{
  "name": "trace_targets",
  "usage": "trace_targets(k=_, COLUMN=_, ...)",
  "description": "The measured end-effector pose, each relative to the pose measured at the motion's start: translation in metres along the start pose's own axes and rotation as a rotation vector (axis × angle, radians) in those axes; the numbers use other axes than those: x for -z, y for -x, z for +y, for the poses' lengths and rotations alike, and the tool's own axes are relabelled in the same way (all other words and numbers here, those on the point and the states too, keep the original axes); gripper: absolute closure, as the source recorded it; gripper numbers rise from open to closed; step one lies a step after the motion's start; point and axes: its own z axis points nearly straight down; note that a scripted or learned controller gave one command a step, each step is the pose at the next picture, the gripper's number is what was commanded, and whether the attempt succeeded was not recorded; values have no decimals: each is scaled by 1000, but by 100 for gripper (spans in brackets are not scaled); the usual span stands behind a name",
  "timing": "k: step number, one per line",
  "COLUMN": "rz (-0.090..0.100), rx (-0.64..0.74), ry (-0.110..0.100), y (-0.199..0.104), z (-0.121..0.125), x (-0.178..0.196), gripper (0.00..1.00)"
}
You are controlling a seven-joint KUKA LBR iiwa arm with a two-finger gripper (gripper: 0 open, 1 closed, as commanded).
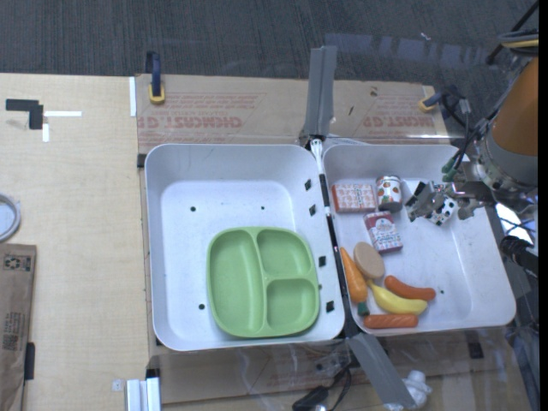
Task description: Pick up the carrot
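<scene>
Gripper (pixel 438 205) over right bin (pixel 479 264), can't tell finger state. Carrot (pixel 353 276) by left wall, well apart from it.

Two white bins (pixel 163 229) on a tan counter (pixel 68 195), pale green divided plate (pixel 261 281), orange carrot (pixel 352 277) with green tip, yellow banana (pixel 396 299), red sausage (pixel 409 287), red-and-white boxes (pixel 354 196), grey arm (pixel 505 157) banded orange.
</scene>
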Motion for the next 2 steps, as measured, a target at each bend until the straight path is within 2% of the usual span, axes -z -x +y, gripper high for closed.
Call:
trace_targets(k=1, rz=-1, rx=164, ry=4, y=-38, z=-58, x=-126, gripper=0)
trace_targets(k=2, rz=-1, rx=161, ry=4, y=-38, z=-57, x=-118, gripper=100)
